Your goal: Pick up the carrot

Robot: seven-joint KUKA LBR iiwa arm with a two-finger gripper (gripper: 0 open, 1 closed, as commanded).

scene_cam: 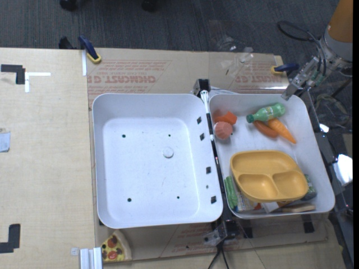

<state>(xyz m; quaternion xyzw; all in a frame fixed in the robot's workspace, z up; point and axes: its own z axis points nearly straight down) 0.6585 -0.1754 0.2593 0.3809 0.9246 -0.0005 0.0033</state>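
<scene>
The carrot [275, 129] lay in the right bin [317, 150], just below a green bottle [267, 113] and above a yellow divided plate [269, 176]. The gripper [301, 80] hung past that bin's upper right corner; I cannot tell whether its fingers were open. Mirrored red lettering on the cardboard [129, 74] above the bins was unreadable.

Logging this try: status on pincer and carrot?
Pincer at right bin's far right corner, holding nothing. Carrot lies in that bin, untouched. Green bottle touches carrot's far side; yellow tray sits nearer the camera.
</scene>
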